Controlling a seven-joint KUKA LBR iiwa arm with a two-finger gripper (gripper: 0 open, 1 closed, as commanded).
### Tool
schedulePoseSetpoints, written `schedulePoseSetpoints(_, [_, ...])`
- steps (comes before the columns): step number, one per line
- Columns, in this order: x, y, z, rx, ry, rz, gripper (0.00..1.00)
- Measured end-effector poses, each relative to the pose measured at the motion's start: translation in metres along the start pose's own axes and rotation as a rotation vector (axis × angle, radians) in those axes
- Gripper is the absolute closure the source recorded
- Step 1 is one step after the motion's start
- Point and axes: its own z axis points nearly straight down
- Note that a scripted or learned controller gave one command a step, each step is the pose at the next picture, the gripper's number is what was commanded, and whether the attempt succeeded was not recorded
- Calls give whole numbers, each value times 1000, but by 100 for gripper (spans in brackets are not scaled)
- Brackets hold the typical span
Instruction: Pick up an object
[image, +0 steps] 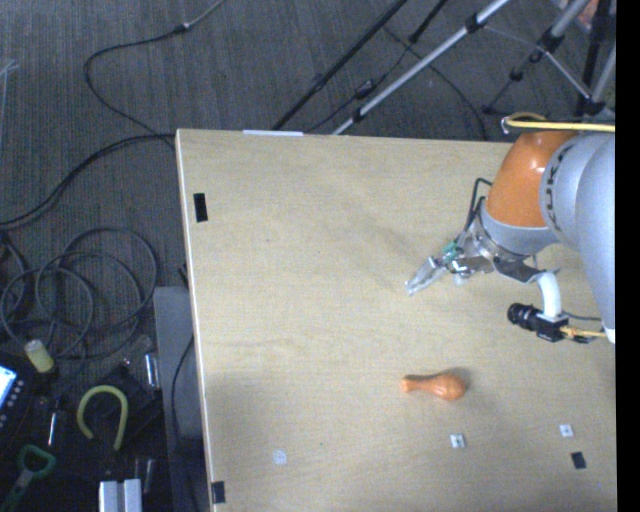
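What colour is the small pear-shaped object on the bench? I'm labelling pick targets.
Orange object, clear in the camera view.

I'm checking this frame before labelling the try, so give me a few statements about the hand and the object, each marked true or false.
1. An orange pear-shaped object lies on the wooden board. True.
2. The hand is clamped around the orange object. False: the hand is apart from it, nearer the board's far edge, with nothing between its fingers.
3. The arm comes in from the view's right side. True.
4. The orange object lies beside the black marker at the board's left edge. False: it lies toward the board's near right part, far from that marker.
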Motion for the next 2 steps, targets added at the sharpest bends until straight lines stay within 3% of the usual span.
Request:
schedulePoseSetpoints(1, [1, 0, -9, 0, 0, -1, 100])
schedulePoseSetpoints(2, [1, 0, -9, 0, 0, 0, 0])
